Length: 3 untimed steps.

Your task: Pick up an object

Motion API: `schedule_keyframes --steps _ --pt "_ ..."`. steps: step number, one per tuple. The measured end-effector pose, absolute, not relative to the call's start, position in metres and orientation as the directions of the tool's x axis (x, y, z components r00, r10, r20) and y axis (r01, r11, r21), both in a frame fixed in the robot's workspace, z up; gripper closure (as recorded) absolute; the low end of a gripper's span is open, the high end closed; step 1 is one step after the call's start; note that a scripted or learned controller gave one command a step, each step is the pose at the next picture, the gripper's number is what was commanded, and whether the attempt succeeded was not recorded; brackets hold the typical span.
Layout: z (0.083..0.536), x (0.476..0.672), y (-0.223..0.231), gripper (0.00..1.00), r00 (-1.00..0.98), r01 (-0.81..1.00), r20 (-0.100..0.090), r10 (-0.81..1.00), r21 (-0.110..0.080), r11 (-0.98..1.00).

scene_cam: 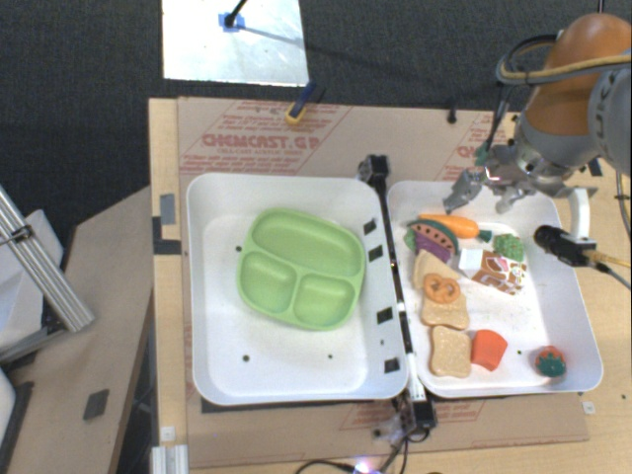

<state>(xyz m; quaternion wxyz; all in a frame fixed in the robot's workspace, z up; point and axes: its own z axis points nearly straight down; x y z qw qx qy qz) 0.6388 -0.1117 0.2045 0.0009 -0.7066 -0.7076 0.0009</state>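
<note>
- The gripper (486, 192) hangs over the far edge of the right bin (573, 309), with its two fingers spread apart and nothing between them.
- So nothing is picked up yet; every item lies on the bin floor, and the grasp is all left to do.
- Nearest the fingers is the carrot (449, 226), orange with a green end, lying crosswise just on the near side of the gripper. It looks the likeliest target, though that is a judgement from position alone.
- Touching the carrot on its near side sits a purple and green slice (433, 237), and beside that a brown and white patterned piece (497, 273) with a green bit (511, 246) at its far end.
- Further toward the near edge: a pretzel-marked biscuit (441, 288), two bread slices (450, 352) in a line, an orange block (489, 350), and a small red and green item (550, 361) in the near right corner.
- The left bin (212, 294) holds a green divided tray (300, 269), well apart from the action.
- Remaining, as it appears: descend, close on one item, lift clear. The crowding around the carrot could make a clean grip awkward.
</note>
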Motion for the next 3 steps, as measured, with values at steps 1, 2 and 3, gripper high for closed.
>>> schedule_keyframes --steps 1,2,3 --pt "0.143 0.638 -0.105 0.0 -0.002 1.0 0.001 1.0 -0.004 0.002" --pt "0.09 0.638 -0.104 0.0 0.0 1.0 0.001 1.0 -0.004 0.0" --pt "0.104 0.64 -0.105 1.0 0.0 1.0 0.0 1.0 0.002 0.0"
